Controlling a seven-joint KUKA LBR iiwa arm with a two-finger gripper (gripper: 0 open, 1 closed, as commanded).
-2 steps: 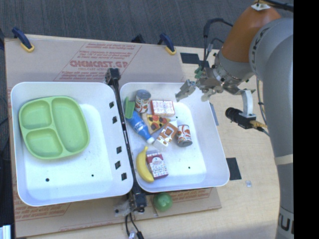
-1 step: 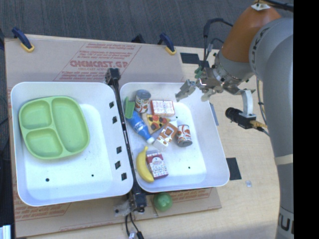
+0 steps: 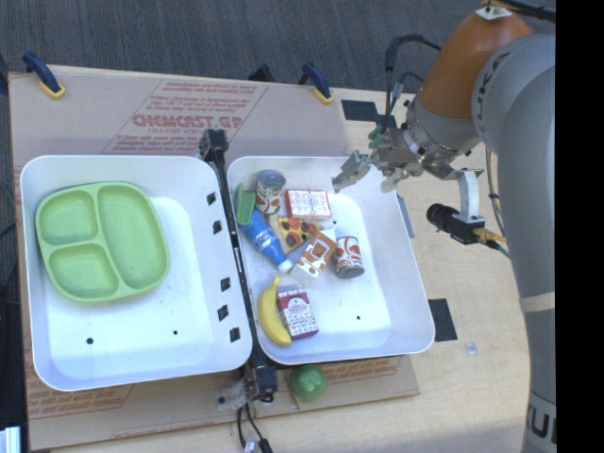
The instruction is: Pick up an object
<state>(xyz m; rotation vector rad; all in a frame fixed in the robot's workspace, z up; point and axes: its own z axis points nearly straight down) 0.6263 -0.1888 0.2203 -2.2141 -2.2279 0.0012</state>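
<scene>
Gripper [image 3: 363, 170] hangs above the right bin's [image 3: 406, 295] upper right rim, fingers spread and empty as far as this slant shows. Nearest prize: the box [image 3: 309, 204], just to its left and lower, long axis left-to-right.

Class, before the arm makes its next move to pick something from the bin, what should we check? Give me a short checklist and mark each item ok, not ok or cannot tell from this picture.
1. Things to pick lie in the right bin: ok; a banana, a blue bottle, two cans and small boxes are there.
2. Gripper carries nothing yet: ok; nothing shows between its fingers.
3. Gripper is above a target: not ok; it hangs over the bin's upper right rim, apart from the pile.
4. A target stands free of its neighbours: not ok for most; the can at the right of the pile looks the most open.
5. Left bin has room: ok; the green tray leaves white floor bare.
</scene>
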